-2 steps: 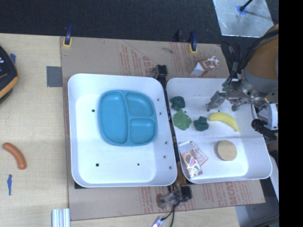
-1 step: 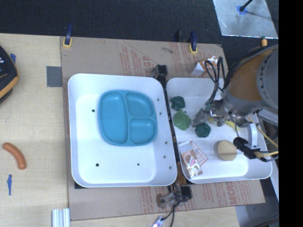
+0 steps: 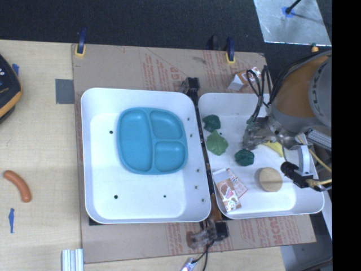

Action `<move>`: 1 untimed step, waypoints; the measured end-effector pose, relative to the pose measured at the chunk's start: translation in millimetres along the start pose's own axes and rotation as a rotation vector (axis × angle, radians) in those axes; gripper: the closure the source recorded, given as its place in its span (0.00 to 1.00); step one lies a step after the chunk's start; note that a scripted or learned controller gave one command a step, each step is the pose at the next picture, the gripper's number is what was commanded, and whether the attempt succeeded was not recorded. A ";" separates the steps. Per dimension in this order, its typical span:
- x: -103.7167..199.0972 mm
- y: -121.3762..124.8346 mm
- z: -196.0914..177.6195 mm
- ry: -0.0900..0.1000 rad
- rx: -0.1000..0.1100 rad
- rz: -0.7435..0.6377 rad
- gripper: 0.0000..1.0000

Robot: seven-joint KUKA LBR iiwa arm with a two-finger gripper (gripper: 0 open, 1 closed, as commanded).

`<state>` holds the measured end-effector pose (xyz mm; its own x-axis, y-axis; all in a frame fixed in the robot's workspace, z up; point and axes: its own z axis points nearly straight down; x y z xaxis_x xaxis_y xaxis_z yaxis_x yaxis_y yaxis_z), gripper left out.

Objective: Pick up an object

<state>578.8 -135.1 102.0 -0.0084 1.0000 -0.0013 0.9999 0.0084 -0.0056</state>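
Lying under everything, a pale wood table [image 3: 39,151] is carrying a brown board [image 3: 141,66] clipped at its far edge, with dark floor [image 3: 141,10] showing beyond it. On the board two white bins are sitting side by side. The left bin [image 3: 101,202] is holding a blue divided plate [image 3: 151,140], lying flat near its middle. The right bin [image 3: 304,205] is holding the smaller things: a tan round piece [image 3: 270,179] near its front, a printed packet [image 3: 229,191] at its front left corner, a light green lump [image 3: 216,144] with a dark green lump [image 3: 211,122] just behind it, and another dark green lump [image 3: 245,157] towards the middle. The grey and orange arm [image 3: 302,95] is reaching in from the right, covering the bin's far right corner. Its tool [image 3: 252,139] is hanging just above that middle dark green lump; whether it is open or closed I cannot tell. Out on the bare table, well to the left, an orange sausage [image 3: 18,185] is lying.
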 end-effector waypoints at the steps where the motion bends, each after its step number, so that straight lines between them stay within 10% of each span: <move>1: 0.1 0.0 0.1 0.000 0.000 -0.001 0.00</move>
<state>578.7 -135.0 101.9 -0.0090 1.0000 -0.0016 0.9999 0.0090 -0.0058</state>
